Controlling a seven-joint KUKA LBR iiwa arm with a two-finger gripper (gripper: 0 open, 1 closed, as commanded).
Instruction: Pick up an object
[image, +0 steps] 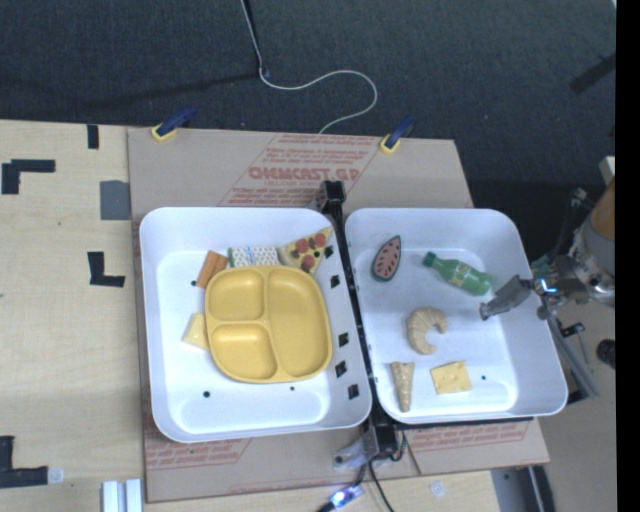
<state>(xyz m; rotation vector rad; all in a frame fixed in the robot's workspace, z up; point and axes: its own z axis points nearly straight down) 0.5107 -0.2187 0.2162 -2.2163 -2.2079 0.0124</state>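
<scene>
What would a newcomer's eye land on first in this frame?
Most likely the big yellow divided plate, which takes up much of the left bin and lies over some flat food pieces at its upper and left edges. Next, the scattered small items in the right bin: a watermelon slice, a green bottle, a croissant and a cheese piece. The tool hangs over that bin's right side, just beside the bottle.
</scene>
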